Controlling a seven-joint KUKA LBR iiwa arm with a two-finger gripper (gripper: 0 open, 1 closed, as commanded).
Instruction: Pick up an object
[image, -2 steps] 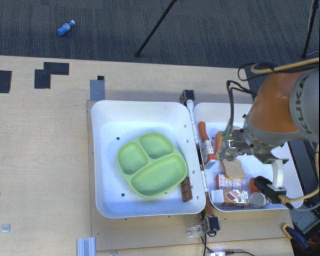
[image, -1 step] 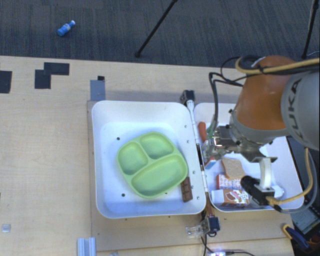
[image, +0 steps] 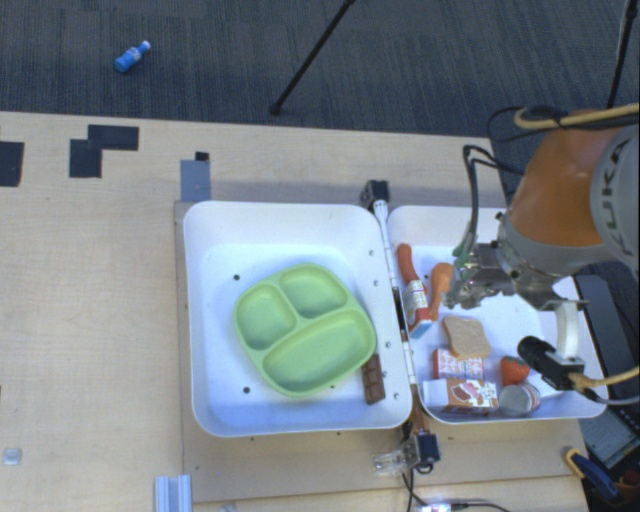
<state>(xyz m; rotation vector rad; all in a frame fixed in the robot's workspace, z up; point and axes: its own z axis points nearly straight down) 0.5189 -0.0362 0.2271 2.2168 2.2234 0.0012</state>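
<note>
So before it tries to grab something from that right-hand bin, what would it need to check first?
1. End effector over the right bin: ok.
2. Objects within reach, such as the bread slice and carrot: ok.
3. Object held between the fingers: cannot tell.
4. Objects well spaced for a clean grasp: not ok; the juice carton, tomato and can crowd together.
5. Green plate out of the way in the left bin: ok.

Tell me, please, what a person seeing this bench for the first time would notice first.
Probably the green divided plate, which lies alone in the left bin with a small brown bar at its lower right edge. Next, the grey and orange arm hanging over the right bin, where toy food is crowded: a slice of bread, a hot dog and a carrot.
</note>
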